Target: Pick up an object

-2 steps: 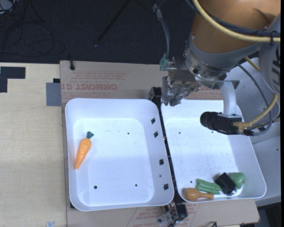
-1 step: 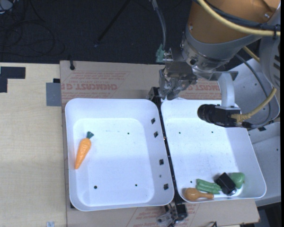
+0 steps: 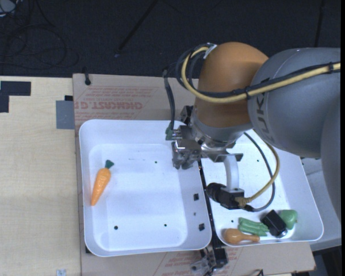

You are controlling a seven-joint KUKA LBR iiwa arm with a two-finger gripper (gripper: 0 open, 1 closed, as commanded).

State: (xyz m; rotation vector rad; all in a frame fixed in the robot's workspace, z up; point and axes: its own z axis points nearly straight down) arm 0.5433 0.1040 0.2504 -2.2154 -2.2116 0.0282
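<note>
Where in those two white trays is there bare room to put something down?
The left bin is bare right of the carrot, up to the divider. The right bin is crowded: the end effector hangs over it, toys fill its near corner.

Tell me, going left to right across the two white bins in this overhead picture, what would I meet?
Toy carrot in the left bin → gripper over the divide between the bins → orange pear-shaped toy → green pod toy → black object → green toy, all in the right bin.

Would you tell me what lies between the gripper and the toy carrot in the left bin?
In the camera view, only bare white bin floor lies between the gripper and the carrot.
</note>
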